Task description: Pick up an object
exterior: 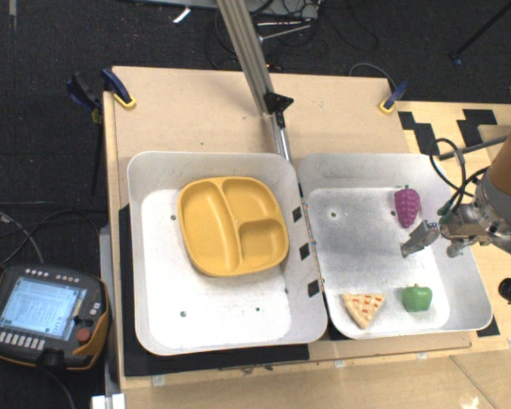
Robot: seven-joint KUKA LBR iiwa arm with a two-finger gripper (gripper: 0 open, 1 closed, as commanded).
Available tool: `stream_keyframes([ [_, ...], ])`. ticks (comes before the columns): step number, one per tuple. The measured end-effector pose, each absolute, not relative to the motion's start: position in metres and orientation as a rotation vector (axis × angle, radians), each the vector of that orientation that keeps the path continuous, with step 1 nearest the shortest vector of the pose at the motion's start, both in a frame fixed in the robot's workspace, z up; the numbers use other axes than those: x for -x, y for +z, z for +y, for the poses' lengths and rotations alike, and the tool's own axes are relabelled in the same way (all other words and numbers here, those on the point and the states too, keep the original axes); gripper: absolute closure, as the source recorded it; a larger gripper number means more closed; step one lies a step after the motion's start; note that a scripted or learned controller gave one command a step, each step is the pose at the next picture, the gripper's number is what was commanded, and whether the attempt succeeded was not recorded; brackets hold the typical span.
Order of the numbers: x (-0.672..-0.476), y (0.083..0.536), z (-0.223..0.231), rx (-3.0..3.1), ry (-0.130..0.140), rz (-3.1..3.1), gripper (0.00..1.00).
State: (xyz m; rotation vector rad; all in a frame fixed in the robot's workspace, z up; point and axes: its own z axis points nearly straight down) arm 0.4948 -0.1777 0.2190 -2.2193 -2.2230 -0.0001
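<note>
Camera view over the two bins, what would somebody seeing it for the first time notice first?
Probably the big yellow divided plate, lying alone in the left bin. Next, the three small toys in the right bin: purple grapes near the far side, with a pizza slice and a green pepper along the near edge. The gripper reaches in from the right, just below the grapes.

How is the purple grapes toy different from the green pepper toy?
The purple grapes are purple and bumpy, while the green pepper is green and smooth. The purple grapes look longer; the green pepper looks rounder. The purple grapes lie near the far side of the right bin, just beyond the robot's hand, while the green pepper sits near the front, next to the pizza slice. Both are small toy foods lying in the same bin.
</note>
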Motion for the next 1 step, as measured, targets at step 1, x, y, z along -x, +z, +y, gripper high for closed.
stream_keyframes([
  [1,-0.4948,0.2191,-0.1778,2.220,0.000,-2.222,0.00],
])
